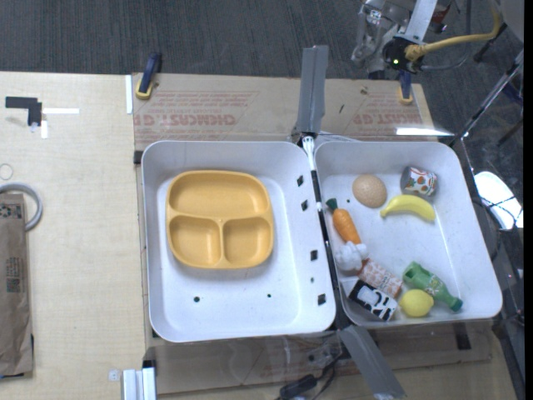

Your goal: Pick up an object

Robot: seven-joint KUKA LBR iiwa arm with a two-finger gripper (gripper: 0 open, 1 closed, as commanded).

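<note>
Stage: not yet started, I judge | tool [372, 44]: high behind the right bin [466, 223], nothing in it, opening cannot be told | objects: banana [409, 207], egg [369, 190], carrot [346, 225], lemon [416, 303] all lie in right bin | left: descend, grasp, lift.

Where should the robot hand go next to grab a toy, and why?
Probably down and forward into the right bin, toward the banana. The gripper hangs high above the bench's far edge, beyond both bins, with nothing between its fingers. The banana lies with bare floor around it, while the carrot and lemon sit crowded among other toys.
</note>
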